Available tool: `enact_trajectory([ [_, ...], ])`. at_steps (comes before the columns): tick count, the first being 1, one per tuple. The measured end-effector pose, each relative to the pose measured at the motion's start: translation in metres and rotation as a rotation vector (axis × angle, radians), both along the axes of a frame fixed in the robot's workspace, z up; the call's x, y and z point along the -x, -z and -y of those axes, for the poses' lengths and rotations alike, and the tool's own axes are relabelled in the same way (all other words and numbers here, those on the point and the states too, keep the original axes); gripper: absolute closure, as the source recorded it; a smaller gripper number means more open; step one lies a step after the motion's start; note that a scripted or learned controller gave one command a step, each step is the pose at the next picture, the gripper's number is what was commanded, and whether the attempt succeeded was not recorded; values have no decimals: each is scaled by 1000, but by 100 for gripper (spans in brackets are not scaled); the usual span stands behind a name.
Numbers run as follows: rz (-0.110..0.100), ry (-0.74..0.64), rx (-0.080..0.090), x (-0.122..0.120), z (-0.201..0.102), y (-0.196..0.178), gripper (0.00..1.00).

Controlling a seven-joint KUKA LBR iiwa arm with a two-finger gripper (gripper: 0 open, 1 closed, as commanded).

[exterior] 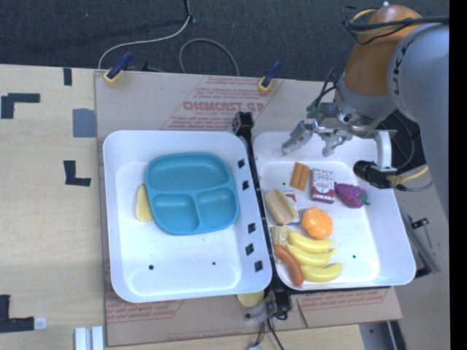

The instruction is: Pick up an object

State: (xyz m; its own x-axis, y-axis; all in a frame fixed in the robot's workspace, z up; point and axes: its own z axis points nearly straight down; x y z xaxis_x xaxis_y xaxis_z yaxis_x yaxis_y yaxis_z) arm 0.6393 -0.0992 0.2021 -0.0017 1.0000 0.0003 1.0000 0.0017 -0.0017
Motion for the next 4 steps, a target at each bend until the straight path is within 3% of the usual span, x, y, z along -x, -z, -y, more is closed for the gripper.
enact_trajectory([
  [1,2,1,4,-29,39,124,0],
  [2,5,-1,4,-30,37,106,100],
  [3,2,-5,-3,12,-39,13,100],
  [4,-1,-6,-3,64,-103,-12,100],
])
